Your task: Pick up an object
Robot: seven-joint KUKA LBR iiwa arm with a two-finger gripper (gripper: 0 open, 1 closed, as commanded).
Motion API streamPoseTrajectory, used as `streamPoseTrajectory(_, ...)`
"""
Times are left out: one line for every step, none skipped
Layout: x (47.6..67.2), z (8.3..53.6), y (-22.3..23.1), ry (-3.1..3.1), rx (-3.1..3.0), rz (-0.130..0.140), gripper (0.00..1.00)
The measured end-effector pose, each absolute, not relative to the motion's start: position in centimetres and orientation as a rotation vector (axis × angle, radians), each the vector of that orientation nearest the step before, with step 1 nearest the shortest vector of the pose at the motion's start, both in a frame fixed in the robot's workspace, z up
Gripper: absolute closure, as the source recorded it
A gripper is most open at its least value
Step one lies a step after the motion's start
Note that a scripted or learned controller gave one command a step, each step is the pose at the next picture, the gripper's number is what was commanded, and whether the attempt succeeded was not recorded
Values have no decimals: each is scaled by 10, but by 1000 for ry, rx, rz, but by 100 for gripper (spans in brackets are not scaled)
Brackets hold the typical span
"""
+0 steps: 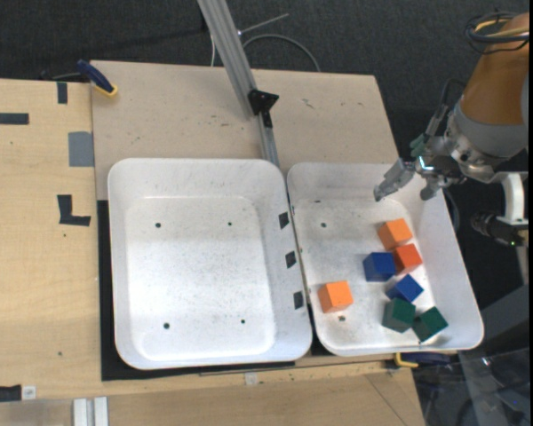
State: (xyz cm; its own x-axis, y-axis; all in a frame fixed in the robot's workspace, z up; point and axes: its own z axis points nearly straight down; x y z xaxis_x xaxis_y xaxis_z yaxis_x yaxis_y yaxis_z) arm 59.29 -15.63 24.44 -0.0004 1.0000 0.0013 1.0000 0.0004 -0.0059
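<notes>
- Blocks, 7 small cubes in all, lie in the right bin (444, 238), the 1 nearer the arm; you pick from these.
- An orange block (394, 232) sits highest in the cluster, near the bin's right wall.
- A second orange block (409, 256) touches it just below and to the right.
- A blue block (378, 266) sits just left of that second orange one, touching or nearly so.
- A smaller blue block (408, 287) lies below those, tilted on a diagonal.
- 2 dark green blocks sit lowest: one green block (398, 314) just under the small blue cube, the other green block (431, 323) beside it at the bin's lower right corner.
- A lone orange block (336, 295) stands apart to the left, near the bin's left wall.
- The left bin (195, 185) lies beside the right bin, their rims meeting along the middle.
- Your gripper (410, 179) hangs over the upper right part of the right bin, above the cluster and apart from every block.
- Its 2 fingers are spread, pointing down and left, with nothing between them.
- The arm (493, 96), grey with an orange band, comes in from the right edge.
- A slanted metal bar (226, 34) runs from the top down to where the bins meet.
</notes>
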Motion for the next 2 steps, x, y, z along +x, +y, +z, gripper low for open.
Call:
streamPoseTrajectory(594, 247, -156, -2223, -2219, 1, 0)
streamPoseTrajectory(597, 188, -159, -2223, -2219, 3, 0)
